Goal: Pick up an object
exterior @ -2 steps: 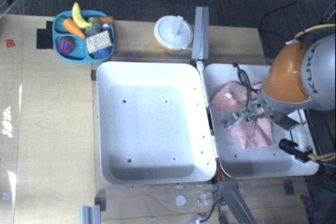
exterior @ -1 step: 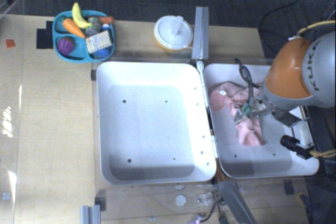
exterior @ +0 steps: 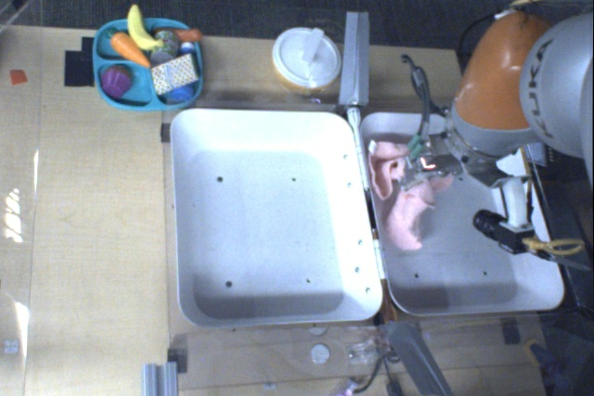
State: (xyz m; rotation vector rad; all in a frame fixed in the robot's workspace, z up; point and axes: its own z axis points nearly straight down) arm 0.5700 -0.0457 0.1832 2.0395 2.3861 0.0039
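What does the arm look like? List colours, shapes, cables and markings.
The arm is bulky and rounded, with a grey shell bearing dark lettering and a glossy orange band above the wrist. Thin dark cables loop near the wrist. The gripper end is grey metal.

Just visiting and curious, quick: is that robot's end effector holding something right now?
End effector: over the pink cloth in the right bin; whether it holds the cloth cannot be told.

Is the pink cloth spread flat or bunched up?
Bunched: the pink cloth lies crumpled in folds near the right bin's left wall.
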